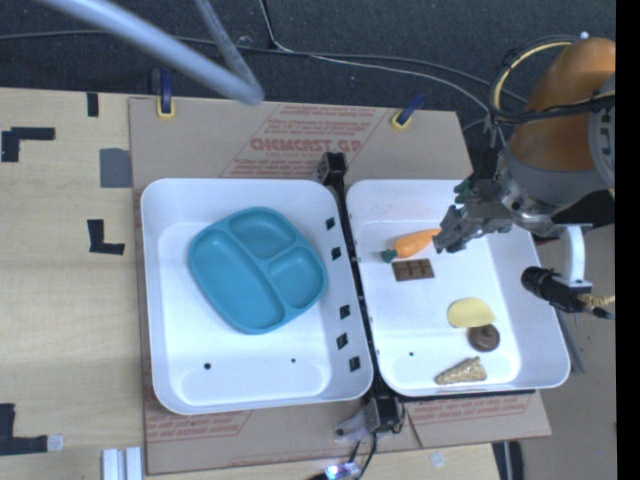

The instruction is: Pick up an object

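Carrot (415, 241) in right bin (530, 313), its orange tip touching gripper (447, 238), finger spacing impossible to tell, chocolate (413, 269) just below.

The right bin (520, 368) is crowded along its near side: a yellow chip (469, 313), a brown round piece (485, 338) and a tan wedge (461, 372) sit close together. The carrot (415, 242) and chocolate bar (413, 270) block the middle. Bare floor lies at its front left. A blue divided plate (258, 268) takes up most of the left bin (160, 368).
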You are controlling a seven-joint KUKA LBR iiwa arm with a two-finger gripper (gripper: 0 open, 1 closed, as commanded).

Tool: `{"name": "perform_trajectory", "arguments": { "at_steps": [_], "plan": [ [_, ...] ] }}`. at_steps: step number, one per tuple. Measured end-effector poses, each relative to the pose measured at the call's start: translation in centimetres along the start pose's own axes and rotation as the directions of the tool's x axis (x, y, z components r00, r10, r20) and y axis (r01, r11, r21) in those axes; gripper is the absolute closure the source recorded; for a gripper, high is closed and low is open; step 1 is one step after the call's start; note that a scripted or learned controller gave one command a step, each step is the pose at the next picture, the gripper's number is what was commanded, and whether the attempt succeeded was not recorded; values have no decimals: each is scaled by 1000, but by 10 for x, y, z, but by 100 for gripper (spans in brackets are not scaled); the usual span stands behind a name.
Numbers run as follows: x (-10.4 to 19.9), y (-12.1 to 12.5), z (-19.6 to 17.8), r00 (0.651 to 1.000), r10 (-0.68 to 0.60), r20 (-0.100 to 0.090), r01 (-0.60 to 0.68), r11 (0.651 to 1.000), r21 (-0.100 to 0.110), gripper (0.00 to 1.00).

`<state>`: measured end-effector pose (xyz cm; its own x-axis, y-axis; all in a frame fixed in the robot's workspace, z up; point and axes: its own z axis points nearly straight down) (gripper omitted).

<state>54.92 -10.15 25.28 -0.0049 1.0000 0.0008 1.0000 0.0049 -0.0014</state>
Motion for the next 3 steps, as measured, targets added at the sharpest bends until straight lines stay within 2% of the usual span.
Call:
{"name": "perform_trajectory", "arguments": {
  "at_steps": [1,3],
  "plan": [
    [53,-6,15,1000,-1,0,1,1000,1,100],
    [150,-24,13,1000,-1,0,1,1000,1,100]
  ]
}}
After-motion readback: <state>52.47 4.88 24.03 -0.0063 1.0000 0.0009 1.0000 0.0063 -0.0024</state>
